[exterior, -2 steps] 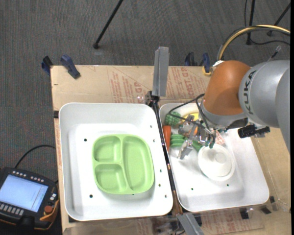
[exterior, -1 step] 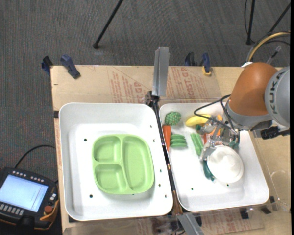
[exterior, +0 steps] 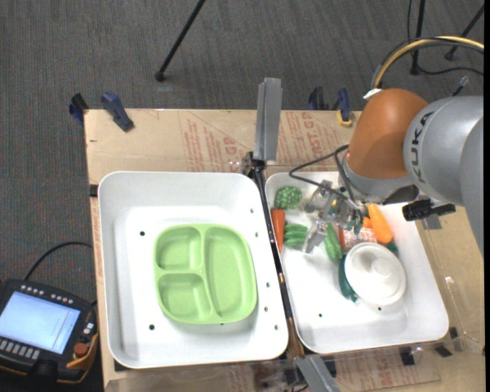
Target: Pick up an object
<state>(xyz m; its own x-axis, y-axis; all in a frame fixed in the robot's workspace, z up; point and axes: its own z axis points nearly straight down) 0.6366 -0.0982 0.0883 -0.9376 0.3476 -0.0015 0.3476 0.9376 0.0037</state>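
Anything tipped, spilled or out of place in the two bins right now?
Nothing stands out. The green divided plate lies flat in the left bin. Toy vegetables and a white lidded bowl crowd the right bin, all inside its rim, under the gripper.

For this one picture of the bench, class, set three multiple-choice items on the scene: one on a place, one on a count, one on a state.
1. Where does the green tray lie?
A. left bin
B. right bin
C. on the floor

2. How many compartments does the green tray have?
A. one
B. three
C. five

3. How does the white bowl stand in the right bin?
A. on its side
B. stacked on the tray
C. upside down, base up

Answers: 1 A, it rests on the left bin floor. 2 B, two small ones beside one long one. 3 C, its ringed base faces the camera.
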